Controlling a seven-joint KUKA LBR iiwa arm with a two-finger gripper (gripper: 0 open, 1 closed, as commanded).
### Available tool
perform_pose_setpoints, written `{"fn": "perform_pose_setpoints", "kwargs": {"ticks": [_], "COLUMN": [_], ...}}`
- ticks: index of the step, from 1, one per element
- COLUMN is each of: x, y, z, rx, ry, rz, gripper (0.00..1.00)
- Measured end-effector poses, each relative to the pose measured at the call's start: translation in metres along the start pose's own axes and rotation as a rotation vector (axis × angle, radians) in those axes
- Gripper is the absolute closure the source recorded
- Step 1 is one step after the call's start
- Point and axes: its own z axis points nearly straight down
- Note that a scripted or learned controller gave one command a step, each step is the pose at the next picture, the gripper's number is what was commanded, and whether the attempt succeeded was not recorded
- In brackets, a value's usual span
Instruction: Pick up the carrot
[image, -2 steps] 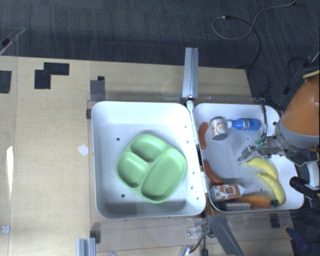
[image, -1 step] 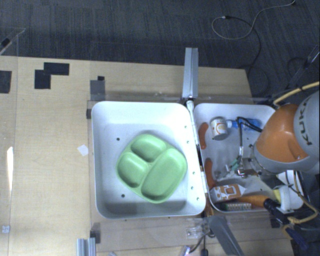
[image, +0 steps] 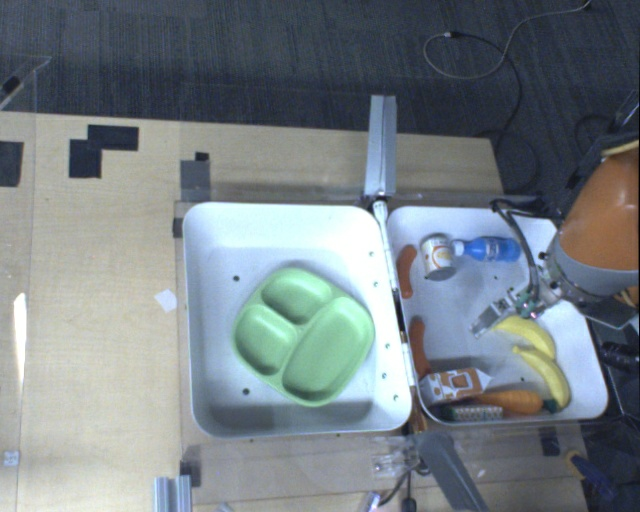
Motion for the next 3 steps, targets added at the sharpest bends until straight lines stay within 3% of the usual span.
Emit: {"fn": "perform_pose_setpoints", "kwargs": {"ticks": [1, 2, 3], "x": [0.037, 0.037, 0.071], "y": [0.007, 0.010, 0.009], "z": [0.072, 0.060, -0.030], "rx": [-0.007, -0.014, 0.000], "ry": [-0.007, -0.009, 0.001], "rz": [-0.040, -0.041, 0.282], "gripper": [0.00, 1.00, 1.00]}}
